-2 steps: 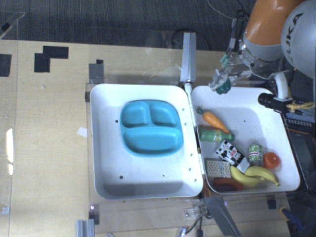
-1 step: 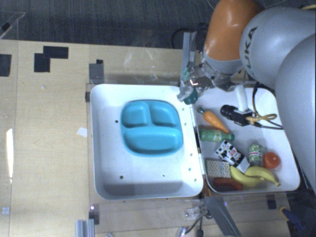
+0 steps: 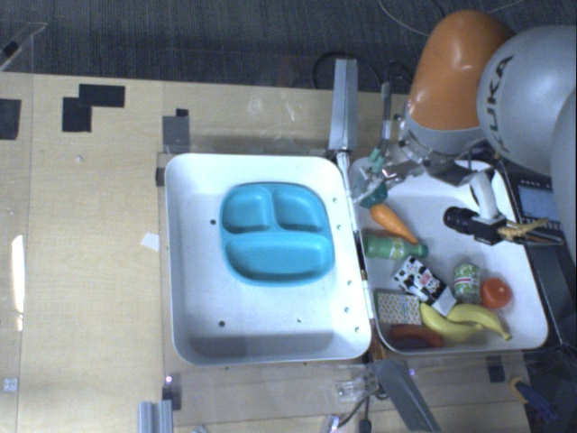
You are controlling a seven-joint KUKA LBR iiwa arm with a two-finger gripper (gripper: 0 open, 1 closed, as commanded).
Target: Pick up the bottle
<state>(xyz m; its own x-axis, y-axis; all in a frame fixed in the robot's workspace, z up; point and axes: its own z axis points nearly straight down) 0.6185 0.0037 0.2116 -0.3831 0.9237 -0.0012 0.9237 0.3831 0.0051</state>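
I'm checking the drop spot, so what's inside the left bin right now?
The left bin holds a blue divided tray, lying flat with three bare compartments. The bin floor beneath the tray is covered, so that part can't be seen.

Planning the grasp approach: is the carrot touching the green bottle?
Cannot tell. In the camera view the carrot tip ends right above the bottle, with no plain gap or contact visible between them.

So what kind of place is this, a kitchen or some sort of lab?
Most likely a robotics lab test bench, not a kitchen. A grey and orange robot arm reaches over two shallow white bins, and the food in the right bin, such as the yellow banana and orange carrot, looks like toy props.
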